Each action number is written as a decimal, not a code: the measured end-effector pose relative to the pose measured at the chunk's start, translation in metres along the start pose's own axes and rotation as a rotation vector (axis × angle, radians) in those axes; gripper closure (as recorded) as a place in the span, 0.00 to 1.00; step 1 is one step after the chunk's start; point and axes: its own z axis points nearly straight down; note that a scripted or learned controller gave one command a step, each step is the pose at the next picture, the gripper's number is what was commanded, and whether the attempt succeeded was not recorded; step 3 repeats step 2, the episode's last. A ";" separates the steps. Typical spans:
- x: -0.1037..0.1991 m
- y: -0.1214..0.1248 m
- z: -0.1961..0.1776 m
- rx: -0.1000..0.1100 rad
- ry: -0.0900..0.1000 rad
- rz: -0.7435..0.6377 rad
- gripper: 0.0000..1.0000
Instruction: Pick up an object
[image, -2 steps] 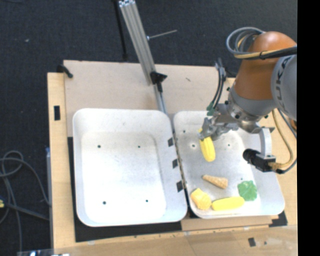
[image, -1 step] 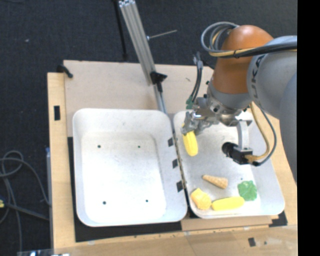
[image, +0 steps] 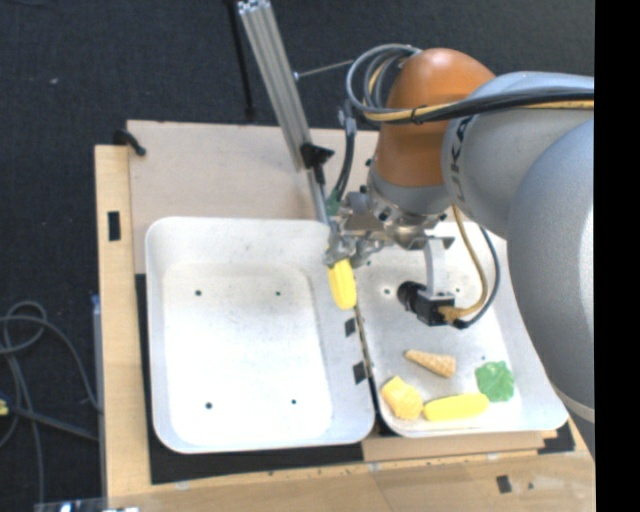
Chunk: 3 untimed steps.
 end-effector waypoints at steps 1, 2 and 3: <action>0.042 0.011 0.006 0.000 0.000 0.001 1.00; 0.040 0.011 0.006 0.001 -0.002 0.003 0.00; 0.040 0.011 0.006 0.001 -0.002 0.003 0.00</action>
